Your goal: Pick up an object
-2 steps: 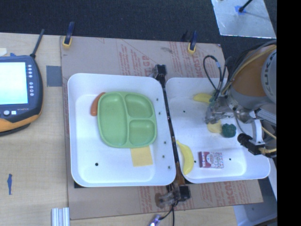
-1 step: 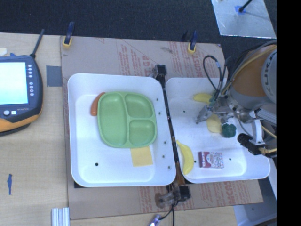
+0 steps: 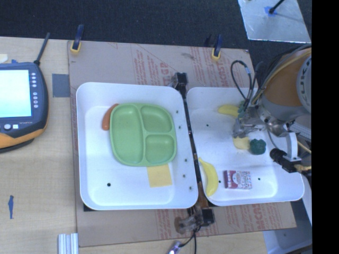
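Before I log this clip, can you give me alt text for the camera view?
A grey and orange robot arm reaches into the right bin, its gripper low over a small yellow piece beside a dark green object. That bin also has a banana and a small packet. The left bin has a green divided plate.

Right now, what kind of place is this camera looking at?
Probably a robotics lab bench set up for picking trials: two white bins of toy food clamped to a board, a grey-and-orange robot arm reaching in, and a teach pendant alongside.
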Motion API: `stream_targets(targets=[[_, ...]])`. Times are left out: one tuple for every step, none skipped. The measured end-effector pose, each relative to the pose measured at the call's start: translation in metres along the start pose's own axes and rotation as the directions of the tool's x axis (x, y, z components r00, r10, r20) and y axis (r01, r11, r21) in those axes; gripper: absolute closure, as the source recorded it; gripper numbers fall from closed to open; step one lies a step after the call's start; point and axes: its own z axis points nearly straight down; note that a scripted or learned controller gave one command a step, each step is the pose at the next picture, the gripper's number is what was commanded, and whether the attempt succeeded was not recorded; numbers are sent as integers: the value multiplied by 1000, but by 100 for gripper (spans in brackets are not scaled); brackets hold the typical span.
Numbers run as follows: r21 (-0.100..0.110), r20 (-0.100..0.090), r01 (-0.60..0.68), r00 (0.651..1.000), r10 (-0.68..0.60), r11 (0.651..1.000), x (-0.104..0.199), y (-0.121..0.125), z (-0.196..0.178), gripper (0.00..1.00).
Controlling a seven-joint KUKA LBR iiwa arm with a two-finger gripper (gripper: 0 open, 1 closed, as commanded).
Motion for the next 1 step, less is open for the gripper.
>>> stream_targets(targets=[[0,1,1,1000,-1,1000,0,0,0,0]])
